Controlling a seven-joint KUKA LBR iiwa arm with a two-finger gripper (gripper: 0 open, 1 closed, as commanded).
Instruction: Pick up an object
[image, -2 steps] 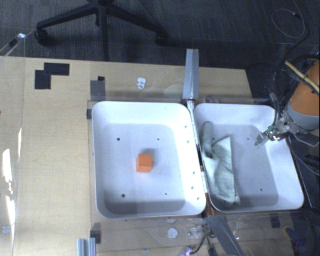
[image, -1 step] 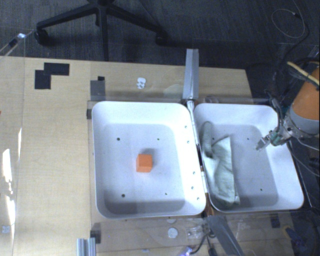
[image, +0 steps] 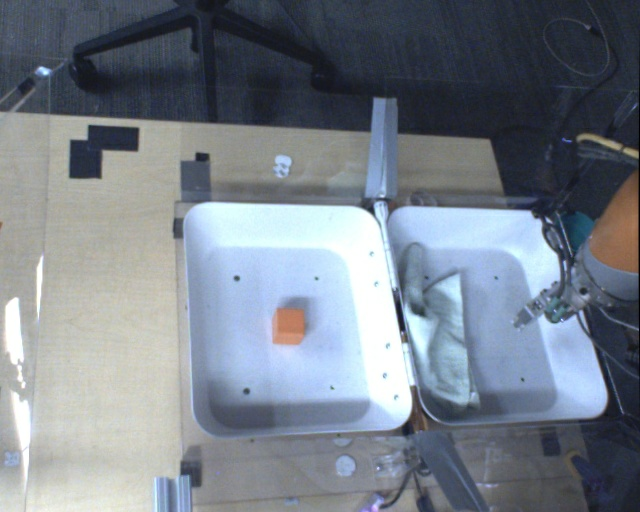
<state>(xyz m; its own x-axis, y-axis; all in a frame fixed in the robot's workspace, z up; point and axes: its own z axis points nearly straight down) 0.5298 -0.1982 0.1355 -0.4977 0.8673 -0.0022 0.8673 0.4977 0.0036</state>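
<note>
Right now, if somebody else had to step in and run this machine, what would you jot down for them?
Hand: low over the right bin, near its right side, with nothing seen in it; I can't tell how its grip stands.
Things: an orange block sits in the middle of the left bin. A crumpled grey-white cloth lies along the right bin's left side, apart from the hand.
Done: nothing picked up.
Left: grasp one object and lift it.

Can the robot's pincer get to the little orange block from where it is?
Probably yes. The orange block sits alone in the left bin, with nothing on top. The pincer hangs over the right bin, so it must cross the rims and the grey cloth.
</note>
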